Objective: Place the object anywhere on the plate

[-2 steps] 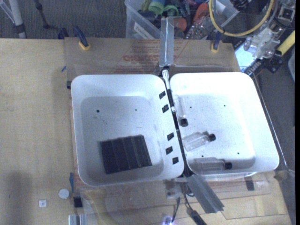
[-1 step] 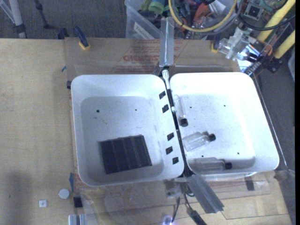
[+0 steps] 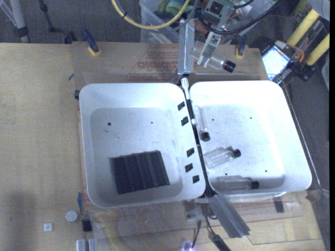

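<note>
A black ribbed plate (image 3: 140, 171) lies flat in the left bin (image 3: 94, 103), near its front. My gripper (image 3: 208, 59) hangs high over the far rim of the bins, close to the divider. It is shut on a small clear bottle (image 3: 217, 63), whose black cap points right. Three more clear bottles with black caps lie in the right bin (image 3: 272, 114). One bottle (image 3: 202, 127) rests against the divider, another (image 3: 220, 156) sits mid-bin, and the third (image 3: 235, 183) lies by the front wall.
The divider (image 3: 191, 140) between the bins carries several black tabs. Beyond the bins are a yellow hose (image 3: 149, 24), a clear crate of items (image 3: 162, 4) and clamps. Small loose parts (image 3: 70, 216) lie on the bench front left.
</note>
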`<state>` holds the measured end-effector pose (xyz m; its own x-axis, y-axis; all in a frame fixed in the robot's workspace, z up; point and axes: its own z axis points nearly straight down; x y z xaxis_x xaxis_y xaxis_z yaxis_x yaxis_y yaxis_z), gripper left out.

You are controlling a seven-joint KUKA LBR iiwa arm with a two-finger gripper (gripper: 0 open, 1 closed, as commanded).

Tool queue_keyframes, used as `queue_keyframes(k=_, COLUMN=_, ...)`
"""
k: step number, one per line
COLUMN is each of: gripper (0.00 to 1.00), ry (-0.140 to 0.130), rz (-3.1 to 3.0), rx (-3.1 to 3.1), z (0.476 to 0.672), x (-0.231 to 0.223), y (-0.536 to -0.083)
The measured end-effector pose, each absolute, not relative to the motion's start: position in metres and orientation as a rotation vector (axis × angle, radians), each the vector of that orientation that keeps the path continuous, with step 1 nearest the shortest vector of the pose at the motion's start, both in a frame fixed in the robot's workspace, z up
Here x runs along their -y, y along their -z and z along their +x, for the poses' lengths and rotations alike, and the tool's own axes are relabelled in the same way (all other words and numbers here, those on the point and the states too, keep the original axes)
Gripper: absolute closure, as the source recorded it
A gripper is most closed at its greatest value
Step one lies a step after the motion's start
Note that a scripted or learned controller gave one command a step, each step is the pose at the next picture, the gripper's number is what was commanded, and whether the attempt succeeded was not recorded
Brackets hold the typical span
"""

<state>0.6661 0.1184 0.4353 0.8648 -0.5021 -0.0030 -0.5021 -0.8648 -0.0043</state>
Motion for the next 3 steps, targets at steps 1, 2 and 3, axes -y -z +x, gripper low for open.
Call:
queue_keyframes(k=1, gripper=1.0, ry=-0.005, rz=-3.052, rx=-0.73, z=0.666, x=-0.064, y=-0.435)
queue_keyframes(k=2, gripper=1.0, ry=-0.006, rz=-3.046, rx=-0.733, z=0.667, x=-0.065, y=-0.446)
queue_keyframes(k=3, gripper=1.0, ry=0.0, rz=-3.114, rx=-0.385, z=0.558, x=-0.031, y=-0.435)
